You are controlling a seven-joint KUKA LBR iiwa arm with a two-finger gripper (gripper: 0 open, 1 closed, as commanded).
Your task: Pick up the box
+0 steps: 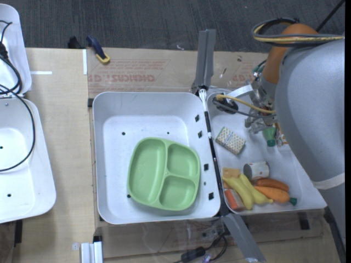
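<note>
A: A cardboard-covered bench [137, 70] is seen from above in the camera view, with dark carpet behind it and two shallow white bins set side by side. What is carried in each?

B: In the left bin [109, 147] a green divided plate [164, 173] is laid flat. In the right bin [310, 196] the box [230, 140], small and patterned, is found lying near the dividing wall, towards the far half. Nearer the front rim, a banana [245, 190], a carrot [272, 190] and a small can [255, 170] are crowded together.

A: And the gripper?

B: The gripper [258, 119] is placed over the far right part of that bin, beside the box and apart from it. Whether it is open or closed cannot be told; nothing is seen held in it.

A: Which step is judged to be in hand?

B: The approach. A short shift towards the dividing wall and a descent onto the box would be called for next.

A: What room is left?

B: Bare floor is left all around the box, but the wall stands close on one side, so the descent would need to be kept clear of it.
</note>
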